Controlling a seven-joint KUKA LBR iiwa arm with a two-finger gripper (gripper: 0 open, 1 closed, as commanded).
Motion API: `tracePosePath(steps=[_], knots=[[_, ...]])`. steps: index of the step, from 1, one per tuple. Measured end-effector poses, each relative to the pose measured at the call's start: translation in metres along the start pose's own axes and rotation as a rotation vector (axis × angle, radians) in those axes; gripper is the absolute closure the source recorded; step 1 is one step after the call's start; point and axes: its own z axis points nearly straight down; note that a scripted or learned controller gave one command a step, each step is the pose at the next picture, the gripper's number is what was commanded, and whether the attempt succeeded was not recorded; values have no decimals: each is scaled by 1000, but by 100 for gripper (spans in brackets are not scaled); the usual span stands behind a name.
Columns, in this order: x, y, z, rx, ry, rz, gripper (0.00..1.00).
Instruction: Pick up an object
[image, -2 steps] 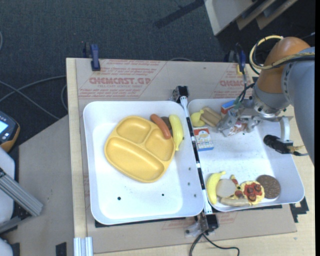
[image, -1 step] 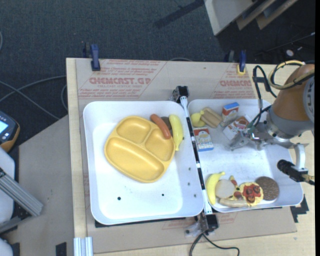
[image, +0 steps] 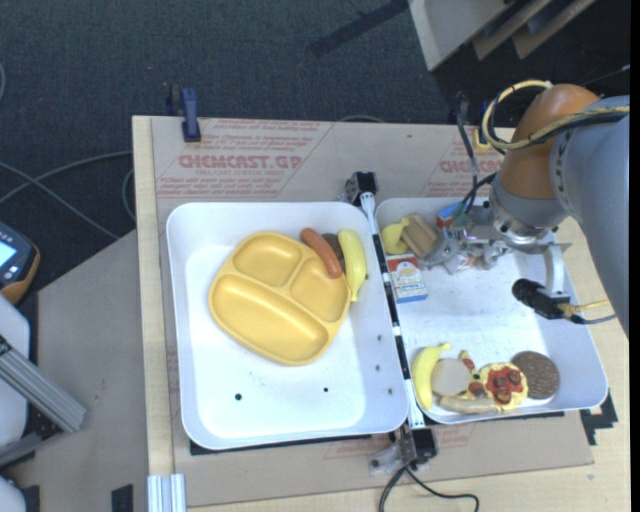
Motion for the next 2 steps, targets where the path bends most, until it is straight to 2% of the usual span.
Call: tracePosePath(steps=[1,2], knots=[[19,12,2,21,5,13,0],[36,-101,4,-11,11,1,0]])
